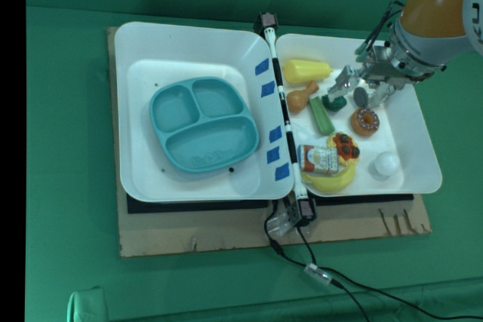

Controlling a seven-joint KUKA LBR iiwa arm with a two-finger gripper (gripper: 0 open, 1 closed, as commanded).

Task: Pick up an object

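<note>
- The gripper [353, 89] hangs low over the far half of the right-hand bin [419, 133]; from this angle I cannot tell whether it is open or closed, and nothing can be seen held in it
- Nine loose things lie in that bin, one of each
- A small dark green piece [335, 102] sits just beside the gripper's near-left edge, touching or almost touching it
- A long green stick [321, 116] lies just left of the dark green piece, pointing toward the front
- A brown drumstick [301, 96] lies near the bin's left wall, with a yellow piece [306, 71] behind it
- A brown doughnut [364, 121] lies just in front of the gripper
- At the front left, a small carton [318, 159] rests on a banana [330, 181], and a round red-and-yellow piece [346, 146] touches both
- A white ball [386, 164] lies alone near the front right, apart from the rest
- The left-hand bin [137, 56] holds one teal plate [204, 126] with three compartments
- Five blue tape patches [268, 90] sit on that bin's right wall, beside a black-and-white rod [278, 79] that runs between the two bins
- Both bins rest on a cardboard sheet [196, 241] on the green tabletop [68, 162]
- Black cables [339, 286] trail from the rod's near end across the tabletop
</note>
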